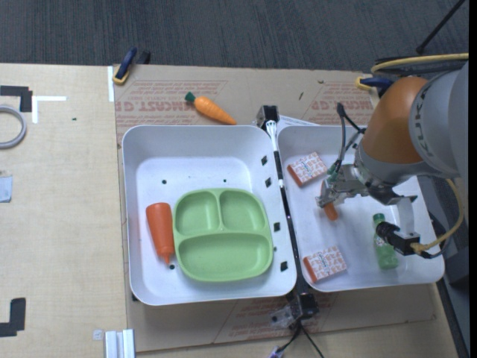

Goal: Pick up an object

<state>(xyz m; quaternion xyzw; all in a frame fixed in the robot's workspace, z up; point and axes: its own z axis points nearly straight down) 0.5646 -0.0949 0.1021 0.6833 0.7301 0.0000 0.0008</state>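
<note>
My gripper (330, 195) hangs low in the right bin (358, 274), near its left-middle. A small orange piece (329, 213) lies directly under its tip, touching or nearly touching it; I cannot see whether it is gripped. A red-and-white packet (307, 168) lies just up-left of the gripper, and a second packet (324, 262) sits near the bin's front. A green bottle (385, 249) lies to the right, by the arm's cable.
The left bin (141, 162) holds a green divided plate (222, 233) and an orange cylinder (159, 230) at the plate's left. A toy carrot (211, 108) lies on the cardboard behind the bins. A blue clip (125, 64) sits at the cardboard's far left corner.
</note>
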